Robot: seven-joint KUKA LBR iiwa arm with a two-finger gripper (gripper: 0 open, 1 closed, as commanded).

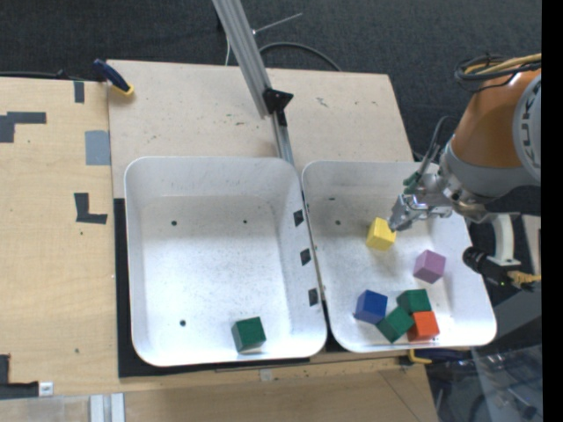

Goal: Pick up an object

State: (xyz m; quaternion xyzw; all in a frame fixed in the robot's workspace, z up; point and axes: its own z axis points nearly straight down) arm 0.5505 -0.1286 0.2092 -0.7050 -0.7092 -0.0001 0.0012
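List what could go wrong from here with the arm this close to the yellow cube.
1. The end effector sits at the upper right edge of the yellow cube, not centered over it, so closing or descending may nudge the cube aside rather than grip it.
2. The yellow cube looks tilted, so it might slip or roll when touched.
3. A pushed cube could slide toward the purple cube nearby in the right bin, complicating a retry.
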